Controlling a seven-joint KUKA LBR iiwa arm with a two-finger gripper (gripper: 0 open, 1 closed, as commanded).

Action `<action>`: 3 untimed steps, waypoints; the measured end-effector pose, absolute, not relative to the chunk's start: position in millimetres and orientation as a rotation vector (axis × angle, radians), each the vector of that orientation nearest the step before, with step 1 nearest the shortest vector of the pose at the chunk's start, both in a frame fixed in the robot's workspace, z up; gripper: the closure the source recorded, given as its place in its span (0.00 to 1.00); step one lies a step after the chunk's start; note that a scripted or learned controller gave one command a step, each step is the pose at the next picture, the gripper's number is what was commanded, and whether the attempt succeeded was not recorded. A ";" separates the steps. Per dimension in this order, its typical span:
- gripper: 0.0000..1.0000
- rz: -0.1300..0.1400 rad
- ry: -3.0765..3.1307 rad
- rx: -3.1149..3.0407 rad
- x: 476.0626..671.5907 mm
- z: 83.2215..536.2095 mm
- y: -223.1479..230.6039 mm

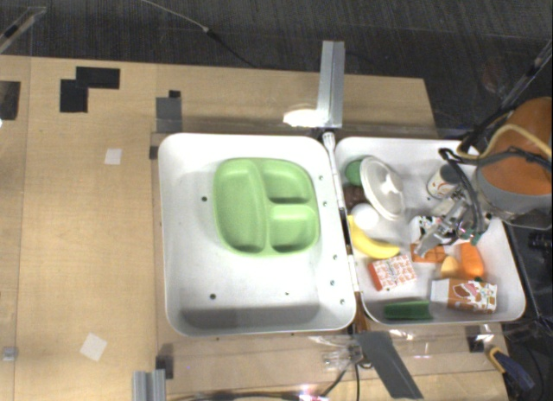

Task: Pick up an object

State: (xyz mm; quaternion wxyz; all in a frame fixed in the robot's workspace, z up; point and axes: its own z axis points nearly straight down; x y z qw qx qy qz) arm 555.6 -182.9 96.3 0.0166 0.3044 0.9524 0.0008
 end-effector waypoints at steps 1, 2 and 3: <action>0.00 0.000 2.956 0.981 557.1 95.2 -163.0; 0.00 0.006 2.923 1.064 501.0 95.1 -151.2; 0.00 0.003 3.025 0.799 499.9 99.5 -169.2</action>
